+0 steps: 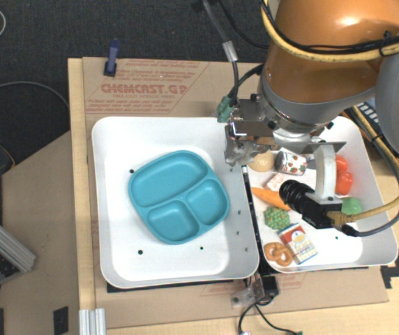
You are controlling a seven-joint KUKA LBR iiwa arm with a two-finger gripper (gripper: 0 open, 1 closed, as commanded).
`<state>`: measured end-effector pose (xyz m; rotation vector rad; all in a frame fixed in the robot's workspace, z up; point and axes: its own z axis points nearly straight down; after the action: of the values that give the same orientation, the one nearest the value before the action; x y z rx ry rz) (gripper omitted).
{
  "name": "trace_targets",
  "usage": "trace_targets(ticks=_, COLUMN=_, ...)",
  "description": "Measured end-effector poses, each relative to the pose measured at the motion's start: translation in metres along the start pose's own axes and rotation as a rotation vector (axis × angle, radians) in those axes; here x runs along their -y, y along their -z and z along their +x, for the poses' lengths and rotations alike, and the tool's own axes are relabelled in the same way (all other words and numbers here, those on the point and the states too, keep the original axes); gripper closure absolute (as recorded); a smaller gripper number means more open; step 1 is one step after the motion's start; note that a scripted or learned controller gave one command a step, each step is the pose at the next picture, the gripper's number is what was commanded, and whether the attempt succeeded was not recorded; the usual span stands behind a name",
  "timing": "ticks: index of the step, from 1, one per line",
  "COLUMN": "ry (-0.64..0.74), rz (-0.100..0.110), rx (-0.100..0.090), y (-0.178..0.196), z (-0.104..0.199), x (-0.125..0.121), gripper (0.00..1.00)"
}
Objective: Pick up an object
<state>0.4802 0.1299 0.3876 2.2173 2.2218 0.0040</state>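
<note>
gripper (238, 145) low over cluttered white bin (368, 251) | grip state: cannot tell | beige lump (261, 162) just beside it | carrot (272, 197) near | teal tray (178, 195) well apart

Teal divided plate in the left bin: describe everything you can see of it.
The teal plate looks like matte moulded plastic, with rounded corners and a raised rim. Ridges split it into three compartments: one large on the far side, two smaller on the near side. It lies flat, right way up, turned at a slant to the walls of the left bin. It sits about mid-bin, resting on the white floor, apart from every wall.
</note>
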Motion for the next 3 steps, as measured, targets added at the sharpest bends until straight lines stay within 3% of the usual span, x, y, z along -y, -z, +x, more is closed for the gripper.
trace_targets(ticks=1, ry=-0.009, rz=0.007, rx=0.001, y=-0.011, z=-0.055, x=0.001, gripper=1.0)
trace_targets(ticks=2, ry=-0.01, rz=-0.008, rx=0.002, y=0.066, z=-0.136, x=0.0, gripper=1.0)
trace_targets(ticks=3, ry=-0.005, rz=0.01, rx=0.0, y=0.003, z=-0.143, x=0.002, gripper=1.0)
